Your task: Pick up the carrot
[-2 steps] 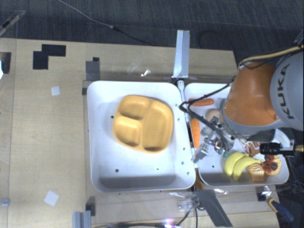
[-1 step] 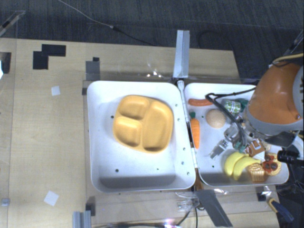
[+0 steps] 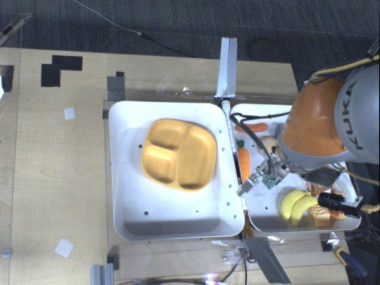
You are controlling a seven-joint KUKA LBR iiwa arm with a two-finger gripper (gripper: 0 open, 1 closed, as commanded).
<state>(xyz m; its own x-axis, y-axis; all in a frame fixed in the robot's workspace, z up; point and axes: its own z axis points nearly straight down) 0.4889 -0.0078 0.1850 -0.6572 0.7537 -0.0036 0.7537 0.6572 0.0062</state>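
The gripper hangs low over the left edge of the right bin, and its fingers are too small and cluttered with cabling to read, so whether the jaws are spread or pressed together I cannot tell. Just beside the jaws, on the side toward the bin's far wall, lies the carrot, a slim orange piece set lengthwise along the bin's left wall, with nothing visibly gripping it. To take it well, the jaws should likely straddle it across its narrow width, centred on its middle and not its tip, and come straight down (the wall so close leaves little room for the finger on that side). On the jaws' other side, toward the arm, sit the bananas and a small waffle-textured brown piece, apart from the carrot. Farther off, past the carrot, an orange-red item lies near the far wall. Well away across the wall, the left bin holds a yellow divided plate
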